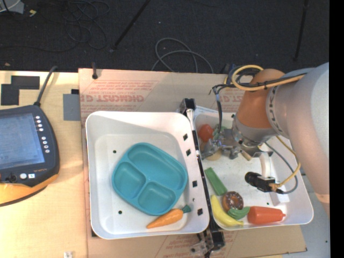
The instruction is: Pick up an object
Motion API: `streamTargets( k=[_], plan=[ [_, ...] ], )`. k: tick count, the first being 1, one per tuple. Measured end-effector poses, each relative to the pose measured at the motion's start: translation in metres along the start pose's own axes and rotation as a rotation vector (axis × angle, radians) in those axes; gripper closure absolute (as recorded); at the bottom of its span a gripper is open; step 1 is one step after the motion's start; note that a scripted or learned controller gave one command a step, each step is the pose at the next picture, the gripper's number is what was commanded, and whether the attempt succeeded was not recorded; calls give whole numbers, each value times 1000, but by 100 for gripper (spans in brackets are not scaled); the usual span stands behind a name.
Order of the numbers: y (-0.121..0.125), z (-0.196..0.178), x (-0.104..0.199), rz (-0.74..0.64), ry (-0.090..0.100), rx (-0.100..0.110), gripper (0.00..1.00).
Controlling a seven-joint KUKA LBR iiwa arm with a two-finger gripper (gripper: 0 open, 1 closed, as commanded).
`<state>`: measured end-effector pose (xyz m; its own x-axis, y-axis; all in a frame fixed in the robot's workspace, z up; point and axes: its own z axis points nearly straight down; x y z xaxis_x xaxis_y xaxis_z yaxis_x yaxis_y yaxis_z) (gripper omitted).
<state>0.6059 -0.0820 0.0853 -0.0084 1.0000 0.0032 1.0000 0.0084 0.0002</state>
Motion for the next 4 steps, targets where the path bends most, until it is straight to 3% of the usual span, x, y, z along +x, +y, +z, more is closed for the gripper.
streamTargets(
  k=[1,2,3,4],
  plan=[
    [-58,-1,-122,18,-8,7,0],
    [-132,-136,-79,9,-2,-1,0],
    [-128,-88,-47,7,1,10,0],
    [-131,0,-1,13,-7,3,0]
  ],
)
